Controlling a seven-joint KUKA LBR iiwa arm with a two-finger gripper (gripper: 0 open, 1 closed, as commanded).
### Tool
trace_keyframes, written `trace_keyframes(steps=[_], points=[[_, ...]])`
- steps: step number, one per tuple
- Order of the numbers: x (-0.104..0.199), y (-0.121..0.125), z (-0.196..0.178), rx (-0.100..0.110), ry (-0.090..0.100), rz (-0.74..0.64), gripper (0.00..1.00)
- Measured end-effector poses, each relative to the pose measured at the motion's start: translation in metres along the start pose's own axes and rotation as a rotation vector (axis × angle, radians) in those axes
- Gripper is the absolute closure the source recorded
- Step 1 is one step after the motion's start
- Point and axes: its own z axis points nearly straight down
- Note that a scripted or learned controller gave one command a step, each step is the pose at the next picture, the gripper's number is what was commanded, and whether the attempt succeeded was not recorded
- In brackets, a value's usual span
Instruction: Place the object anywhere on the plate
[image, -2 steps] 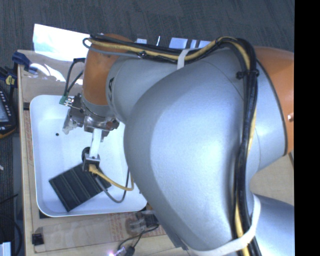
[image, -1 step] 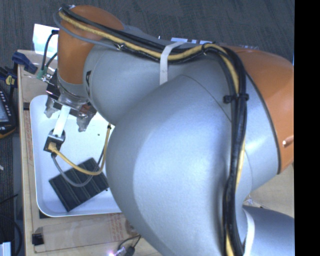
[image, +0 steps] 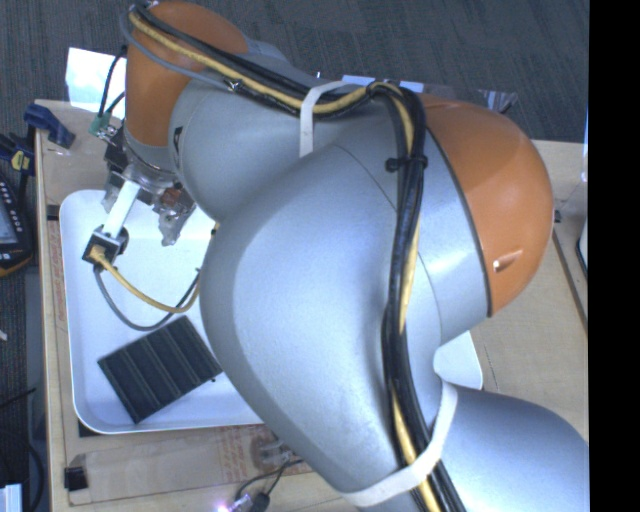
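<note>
Ribbed dark object (image: 160, 368) lies in the left white bin (image: 80, 300) — tool (image: 135, 225) hovers above, its grip state unclear.

One grey arm (image: 350, 300) fills the view from three o'clock. One white bin (image: 75, 300) shows at nine o'clock. One dark ribbed plate (image: 160, 368) lies in it at seven o'clock.

We read this as a robotics lab: big grey-and-orange industrial arm (image: 350, 280) with strapped cables, shallow white plastic bin (image: 75, 330), wooden bench (image: 200, 445).
</note>
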Motion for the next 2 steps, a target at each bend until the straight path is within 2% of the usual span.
trace_keyframes(steps=[1,2], points=[[0.0182,-0.0131,-0.0754,-0.003,0.003,-0.212,1.0],[0.0209,-0.0171,-0.0839,0.002,0.002,-0.226,1.0]])
